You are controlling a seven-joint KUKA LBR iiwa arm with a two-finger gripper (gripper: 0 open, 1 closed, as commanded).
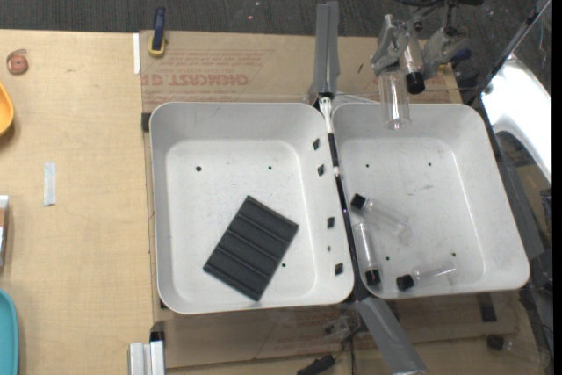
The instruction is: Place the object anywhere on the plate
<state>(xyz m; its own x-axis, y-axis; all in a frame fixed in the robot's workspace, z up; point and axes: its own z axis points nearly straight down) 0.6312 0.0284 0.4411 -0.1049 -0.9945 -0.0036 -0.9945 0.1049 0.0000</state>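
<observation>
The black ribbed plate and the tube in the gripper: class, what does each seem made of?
The black ribbed plate: probably matte plastic or rubber, dull with moulded ridges. The tube, held in the gripper: likely clear plastic or glass, see-through, with a dark cap.

I hang above the far edge of the right bin [492, 189], my gripper [397, 92] pointing down with a clear tube [395, 105] upright between my fingers, its black cap at the top. Below me in that bin lie three more clear, black-capped tubes [379, 219]. The left bin [176, 189] holds a black ribbed plate [252, 247], lying flat and turned at a slant.
</observation>
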